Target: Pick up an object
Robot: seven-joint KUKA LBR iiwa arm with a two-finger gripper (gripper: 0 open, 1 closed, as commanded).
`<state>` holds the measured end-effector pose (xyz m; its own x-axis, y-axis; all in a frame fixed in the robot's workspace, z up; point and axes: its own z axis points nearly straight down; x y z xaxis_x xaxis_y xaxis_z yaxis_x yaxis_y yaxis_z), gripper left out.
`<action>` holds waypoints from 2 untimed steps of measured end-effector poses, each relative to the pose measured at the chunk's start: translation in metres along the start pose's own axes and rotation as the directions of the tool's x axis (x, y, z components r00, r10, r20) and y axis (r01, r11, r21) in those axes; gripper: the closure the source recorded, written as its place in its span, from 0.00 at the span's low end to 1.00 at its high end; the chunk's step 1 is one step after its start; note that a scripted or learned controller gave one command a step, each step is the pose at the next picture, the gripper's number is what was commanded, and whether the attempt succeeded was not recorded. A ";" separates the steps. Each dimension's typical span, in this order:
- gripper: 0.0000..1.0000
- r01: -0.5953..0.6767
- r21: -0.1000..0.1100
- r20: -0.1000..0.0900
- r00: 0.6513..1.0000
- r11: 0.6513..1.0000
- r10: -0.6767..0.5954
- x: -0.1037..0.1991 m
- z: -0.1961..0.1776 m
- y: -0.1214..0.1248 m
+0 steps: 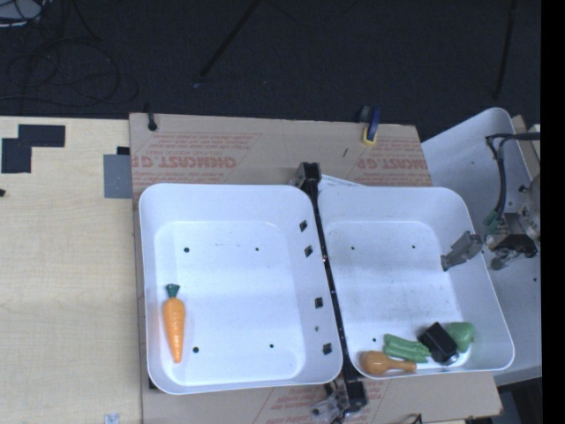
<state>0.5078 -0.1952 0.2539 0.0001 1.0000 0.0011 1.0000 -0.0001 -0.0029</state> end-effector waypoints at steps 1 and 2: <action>0.00 0.008 -0.011 0.001 1.000 1.000 -0.008 0.060 -0.093 0.026; 0.00 0.006 -0.020 0.004 1.000 1.000 -0.006 0.107 -0.286 0.072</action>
<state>0.5810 -0.0887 0.5394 -0.0059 1.0000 -0.0027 0.9998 0.0059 0.0168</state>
